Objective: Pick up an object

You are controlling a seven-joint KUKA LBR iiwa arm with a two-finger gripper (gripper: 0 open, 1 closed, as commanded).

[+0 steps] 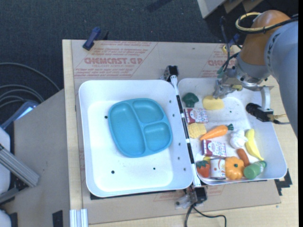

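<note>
Brown board (118,56) under the bins: red print along its far edge reads "CHEMCAST G P", the last letters unsure; smaller red lines above and below it too blurred to read; same red print starts again at the board's right end (213,63), near the arm, only "CHE" or so clear, rest cut off by cables; small red-and-white cartons in the right bin, one by the yellow corn (196,115), one below the carrot (214,148), one at the near edge (217,168); each carries print or a picture label, too small to read; no numbers or signs legible elsewhere.
</note>
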